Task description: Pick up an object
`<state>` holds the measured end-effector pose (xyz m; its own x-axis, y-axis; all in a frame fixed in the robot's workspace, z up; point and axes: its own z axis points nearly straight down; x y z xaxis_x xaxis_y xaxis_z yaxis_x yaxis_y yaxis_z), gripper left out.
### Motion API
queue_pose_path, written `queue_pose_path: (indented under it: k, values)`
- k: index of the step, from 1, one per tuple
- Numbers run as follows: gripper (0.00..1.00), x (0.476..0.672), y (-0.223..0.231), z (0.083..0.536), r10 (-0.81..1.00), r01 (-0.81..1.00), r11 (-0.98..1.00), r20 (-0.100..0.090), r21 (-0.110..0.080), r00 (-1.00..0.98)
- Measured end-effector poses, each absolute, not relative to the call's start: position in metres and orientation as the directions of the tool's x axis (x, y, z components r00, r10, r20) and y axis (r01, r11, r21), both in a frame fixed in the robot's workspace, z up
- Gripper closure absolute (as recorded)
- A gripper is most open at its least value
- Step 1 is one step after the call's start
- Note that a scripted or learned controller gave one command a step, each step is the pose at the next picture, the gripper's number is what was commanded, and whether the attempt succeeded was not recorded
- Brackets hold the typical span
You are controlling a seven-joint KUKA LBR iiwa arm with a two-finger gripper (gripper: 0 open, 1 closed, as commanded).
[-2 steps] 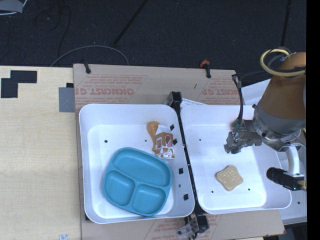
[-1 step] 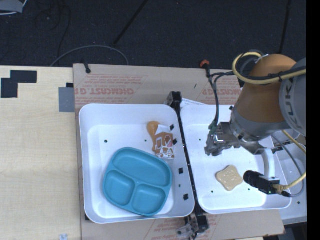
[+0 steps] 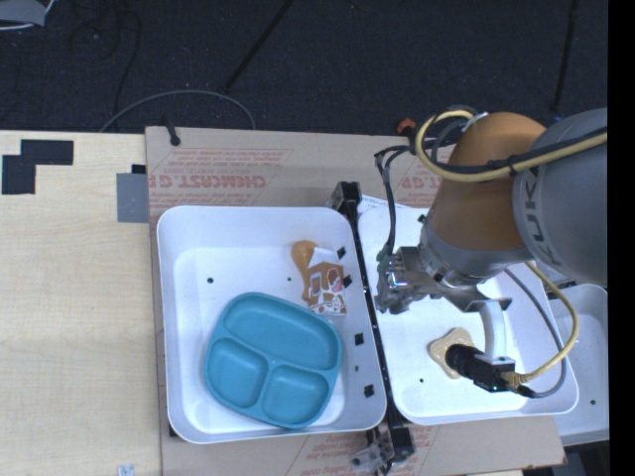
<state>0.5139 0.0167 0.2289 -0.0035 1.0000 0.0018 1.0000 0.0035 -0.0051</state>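
The gripper (image 3: 390, 288) hangs low over the right bin (image 3: 427, 397), at the bin's 9 o'clock side, very near the black strip (image 3: 363, 300) between the two bins. I cannot tell if it is open or closed, and I see nothing held in it. I think it is looking for something to grab. The nearest thing in this bin is a tan flat piece (image 3: 443, 345) at about 5 o'clock from the gripper, near it but not touching. Across the strip, at 9 o'clock, lie a small printed packet (image 3: 325, 292) and a brown thing (image 3: 303, 254) in the left bin (image 3: 189, 266). A blue tray with three parts (image 3: 273, 360) lies at 8 o'clock. The strip is close, so there is little room that way. The right bin has open floor toward 3 o'clock.
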Motion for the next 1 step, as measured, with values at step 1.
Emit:
queue_pose_path:
  k: [1]
  values:
    - [1.00,0.5178,0.0733,0.2184,1.000,1.000,0.003,0.001,-0.005,-0.003]
